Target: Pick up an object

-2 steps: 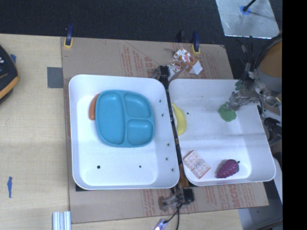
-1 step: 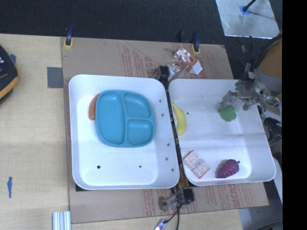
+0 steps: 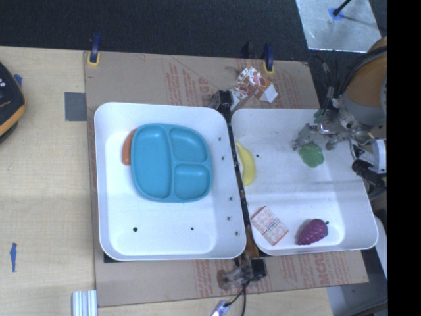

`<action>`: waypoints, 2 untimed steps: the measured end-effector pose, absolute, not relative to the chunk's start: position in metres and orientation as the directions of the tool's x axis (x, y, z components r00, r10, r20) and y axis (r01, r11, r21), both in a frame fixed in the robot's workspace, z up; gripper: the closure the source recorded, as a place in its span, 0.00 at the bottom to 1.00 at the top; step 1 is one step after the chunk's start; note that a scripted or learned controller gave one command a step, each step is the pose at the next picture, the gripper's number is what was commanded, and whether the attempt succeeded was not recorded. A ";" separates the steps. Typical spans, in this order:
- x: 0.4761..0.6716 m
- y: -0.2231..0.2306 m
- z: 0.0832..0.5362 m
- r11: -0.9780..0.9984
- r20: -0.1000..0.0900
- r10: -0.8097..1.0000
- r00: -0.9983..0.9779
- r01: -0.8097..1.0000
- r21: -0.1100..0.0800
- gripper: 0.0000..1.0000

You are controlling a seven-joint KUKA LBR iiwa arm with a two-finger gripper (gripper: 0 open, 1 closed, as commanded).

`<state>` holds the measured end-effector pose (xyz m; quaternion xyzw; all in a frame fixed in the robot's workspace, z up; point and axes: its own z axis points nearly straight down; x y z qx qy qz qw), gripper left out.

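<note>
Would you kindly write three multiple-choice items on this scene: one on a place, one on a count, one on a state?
1. Where is the blue tray?
A. left bin
B. right bin
C. on the cardboard outside the bins

2. How many compartments has the tray?
A. two
B. three
C. five

3. How does the banana lie?
A. against the right bin's left wall
B. on the tray
C. beside the grapes

Key: 1 A, it sits in the left bin. 2 B, one long and two smaller sections show. 3 A, it rests at the right bin's left edge, apart from the grapes.
</note>
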<state>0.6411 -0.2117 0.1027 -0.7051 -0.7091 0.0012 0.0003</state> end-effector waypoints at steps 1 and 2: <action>0.620 -0.159 0.272 0.005 -0.001 1.000 -0.005 1.000 0.002 0.00; 0.582 -0.198 0.207 0.004 -0.002 1.000 -0.004 1.000 -0.006 0.00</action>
